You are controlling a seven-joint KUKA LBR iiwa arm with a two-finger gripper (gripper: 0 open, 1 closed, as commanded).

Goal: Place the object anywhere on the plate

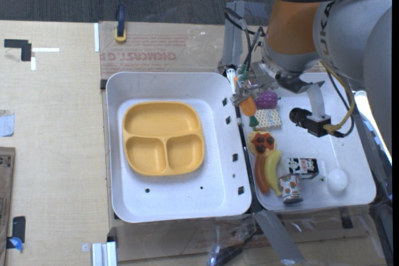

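Picking step: the gripper [244,89], state unclear, hangs over an orange toy [248,105] in the right bin [355,193]; next, carry left to the yellow plate [164,137].

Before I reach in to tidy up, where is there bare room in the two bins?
The yellow plate leaves bare floor in the left bin along its near and right sides. The right bin is crowded: banana, can, white ball, grapes and the arm. Its bare patch lies above the ball.
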